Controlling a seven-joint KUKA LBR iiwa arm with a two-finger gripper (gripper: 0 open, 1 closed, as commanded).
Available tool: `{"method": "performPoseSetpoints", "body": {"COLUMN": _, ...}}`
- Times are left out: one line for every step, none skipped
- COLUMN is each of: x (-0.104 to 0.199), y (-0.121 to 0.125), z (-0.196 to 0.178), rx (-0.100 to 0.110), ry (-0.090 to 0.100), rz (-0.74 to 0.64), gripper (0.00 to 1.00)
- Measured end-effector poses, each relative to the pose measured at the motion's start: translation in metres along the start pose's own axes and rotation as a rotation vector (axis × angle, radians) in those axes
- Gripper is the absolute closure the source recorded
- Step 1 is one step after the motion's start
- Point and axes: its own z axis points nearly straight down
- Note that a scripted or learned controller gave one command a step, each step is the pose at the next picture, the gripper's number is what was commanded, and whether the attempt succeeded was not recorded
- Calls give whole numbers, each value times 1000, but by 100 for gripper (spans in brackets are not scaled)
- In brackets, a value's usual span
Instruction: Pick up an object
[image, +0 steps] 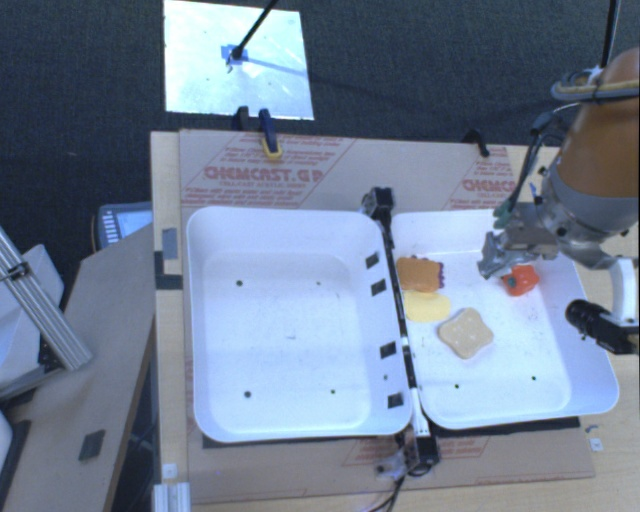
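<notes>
In the right bin (560, 395) lie a small red-orange object (520, 281), an orange-brown block with a purple edge (420, 273), a flat yellow piece (428, 307) and a tan toast-shaped slice (465, 333). My gripper (497, 262) hangs low over the bin's back right part, just left of the red-orange object and touching or nearly touching it. The orange-brown block lies about a hand's width to the gripper's left. I see nothing held by the gripper.
The left bin (200, 300) stands beside the right one, with a row of black clips (385, 290) along the shared wall. Both sit on a cardboard sheet (300, 170). A yellow clamp (270, 140) is at the back edge.
</notes>
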Motion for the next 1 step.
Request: {"method": "performPoseSetpoints", "body": {"x": 72, "y": 12, "z": -22, "rx": -2, "ry": 0, "rz": -1, "gripper": 100}}
